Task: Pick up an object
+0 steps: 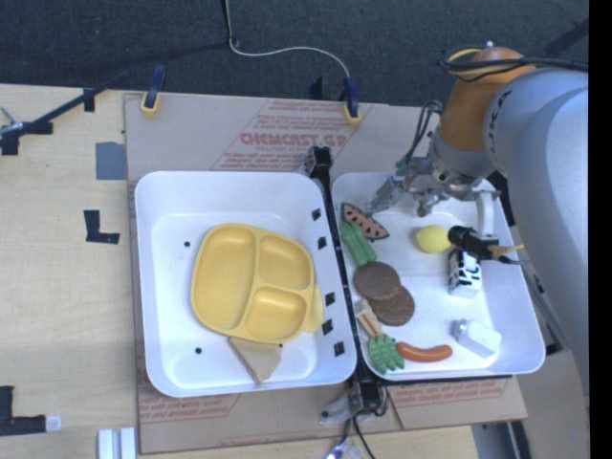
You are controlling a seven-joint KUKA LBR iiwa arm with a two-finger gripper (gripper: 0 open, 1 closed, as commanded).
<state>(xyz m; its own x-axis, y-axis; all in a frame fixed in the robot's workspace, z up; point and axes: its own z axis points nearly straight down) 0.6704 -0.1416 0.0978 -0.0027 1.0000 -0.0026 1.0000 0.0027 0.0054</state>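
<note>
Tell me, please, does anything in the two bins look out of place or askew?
Yes. In the left bin, the yellow divided plate sits turned at an angle, and it lies on a beige wedge that sticks out under its lower edge.

Lighting even and bright, from overhead — shadows short and soft beneath the yellow tray (pixel 253 283). White bins (pixel 158 256) near overexposed, mild glare on rims. Overall focus slightly soft; dark background top — little detail.

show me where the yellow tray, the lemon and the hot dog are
yellow tray (pixel 251 280), camera view, centre divider
lemon (pixel 431 239), camera view, middle of its rind
hot dog (pixel 424 353), camera view, middle of its length
</note>
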